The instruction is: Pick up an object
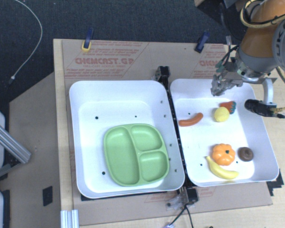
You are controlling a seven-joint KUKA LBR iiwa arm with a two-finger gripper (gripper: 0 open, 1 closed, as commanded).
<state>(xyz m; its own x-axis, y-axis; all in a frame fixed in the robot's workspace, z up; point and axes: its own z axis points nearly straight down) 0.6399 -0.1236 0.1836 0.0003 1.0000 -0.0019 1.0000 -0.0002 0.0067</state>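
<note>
Hovering gripper (222, 90) — seemingly empty — above right bin (199, 91), near lemon (221, 114).

I can't make out from here whether the gripper (222, 88) is open or closed; its tip is a small dark blur over the far end of the right bin (261, 141). The arm (266, 27) runs off the top right corner. The red and teal toy (228, 107) sits partly behind the lemon (221, 114), so I can't name it. The banana (221, 170) is partly covered by the orange pumpkin (223, 154).
</note>
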